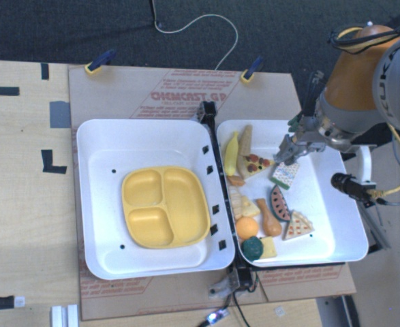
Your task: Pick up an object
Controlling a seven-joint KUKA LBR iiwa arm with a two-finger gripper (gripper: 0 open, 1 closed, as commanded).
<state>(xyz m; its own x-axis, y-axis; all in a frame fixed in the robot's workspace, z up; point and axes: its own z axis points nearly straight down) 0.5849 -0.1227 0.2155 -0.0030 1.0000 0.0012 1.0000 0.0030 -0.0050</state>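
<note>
So the yellow plastic three-compartment plate (165, 206) sits in the white bin (97, 182) well off to the left of the end effector (288, 152). Both bins rest on a brown cardboard sheet (179, 97) held by blue clamps (101, 60) on the tan wooden counter (22, 196). A thin white cable (200, 22) loops beyond.

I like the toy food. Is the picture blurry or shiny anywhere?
Camera view: fairly soft overall, so the small toy food looks fuzzy; the white bins are bright but not glaring; the yellow plate is evenly lit; the end effector casts little shadow.
</note>
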